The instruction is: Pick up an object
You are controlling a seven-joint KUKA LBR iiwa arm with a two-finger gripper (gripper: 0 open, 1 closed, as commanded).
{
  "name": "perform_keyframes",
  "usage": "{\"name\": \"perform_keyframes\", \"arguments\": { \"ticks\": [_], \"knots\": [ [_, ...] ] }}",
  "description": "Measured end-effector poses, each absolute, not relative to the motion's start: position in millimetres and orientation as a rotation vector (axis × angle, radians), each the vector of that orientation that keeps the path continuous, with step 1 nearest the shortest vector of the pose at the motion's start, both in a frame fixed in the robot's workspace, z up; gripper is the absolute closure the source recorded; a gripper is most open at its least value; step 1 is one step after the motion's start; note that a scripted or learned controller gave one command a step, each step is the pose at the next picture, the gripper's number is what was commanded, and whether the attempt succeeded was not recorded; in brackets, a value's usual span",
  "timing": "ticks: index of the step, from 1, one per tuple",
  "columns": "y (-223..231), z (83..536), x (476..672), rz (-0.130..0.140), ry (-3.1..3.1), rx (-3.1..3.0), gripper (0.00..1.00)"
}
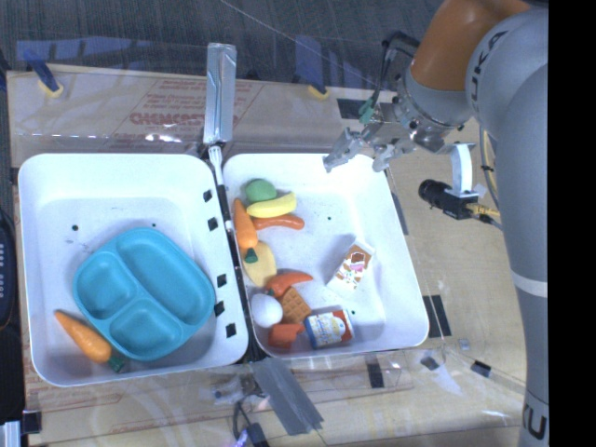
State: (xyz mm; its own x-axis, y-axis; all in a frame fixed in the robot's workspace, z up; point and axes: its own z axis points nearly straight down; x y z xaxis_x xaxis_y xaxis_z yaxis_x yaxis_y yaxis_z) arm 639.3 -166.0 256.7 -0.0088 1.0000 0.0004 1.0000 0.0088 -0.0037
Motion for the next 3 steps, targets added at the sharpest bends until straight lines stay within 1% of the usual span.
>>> {"name": "perform_keyframes", "arguments": {
  "ticks": [1, 2, 3],
  "knots": [
    [-102, 149, 565.4, 0.008, -2.226, -2.207, 0.0],
    [-51, 192, 550.6, 0.0, -2.414, -2.008, 0.0],
    [-100, 164, 613.3, 0.006, -2.417, -2.001, 0.0]
  ]
}}
